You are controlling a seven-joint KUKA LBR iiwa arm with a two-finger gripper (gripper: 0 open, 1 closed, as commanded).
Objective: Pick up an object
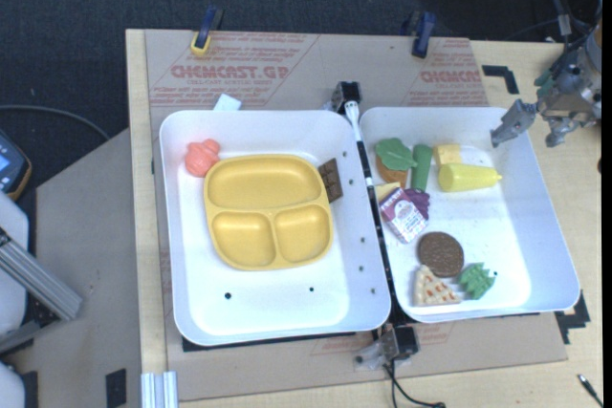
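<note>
Objects for picking lie clustered in the left half of the right bin (pixel 535 234). At the top of the cluster a green leafy piece (pixel 391 151) and a dark green cylinder (pixel 422 165) rest on an orange-brown slab (pixel 390 172), with a pale yellow block (pixel 448 154) just beside them and a yellow corn cob (pixel 467 177) touching that block's lower edge. Below these sit a small purple-and-white packet (pixel 405 213), a round brown cookie (pixel 441 252), a pizza slice (pixel 434 288) and a green broccoli floret (pixel 476 280), the last two side by side near the bin's front wall.

The gripper (pixel 537 121) hangs over the upper right corner of the right bin, at the far rim, well apart from the cluster. Its two fingers are spread, one reaching left toward the bin's inside and the other toward the right, with nothing between them. The nearest pieces, the pale yellow block and the corn cob, lie to its lower left, with bare white bin floor between.

The left bin (pixel 182 234) holds a yellow divided plate (pixel 268 208), a pink toy (pixel 201 157) touching the plate's upper left corner, and a brown chocolate piece (pixel 331 180) against its right edge. Both bins rest on a surface (pixel 287 62) covered with printed cardboard.
</note>
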